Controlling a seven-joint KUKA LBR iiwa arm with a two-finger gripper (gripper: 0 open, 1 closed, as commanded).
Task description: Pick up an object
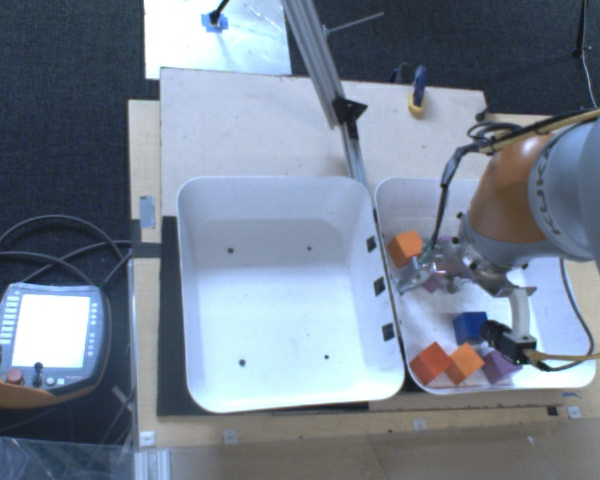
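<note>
My gripper (426,269) is down in the right bin (576,368), near its left wall, under the grey and orange arm. An orange cube (407,245) lies just up and left of it. A small purple piece (437,282) shows right at the gripper, partly hidden by it. Along the bin's front lie a blue block (470,325), a red-orange block (431,362), a smaller orange cube (467,361) and a purple block (499,368).
The left bin (195,268) stands beside the right one, their walls touching. A slanted metal pole (320,58) rises from behind the bins. A teach pendant (45,343) lies off the bench at far left.
</note>
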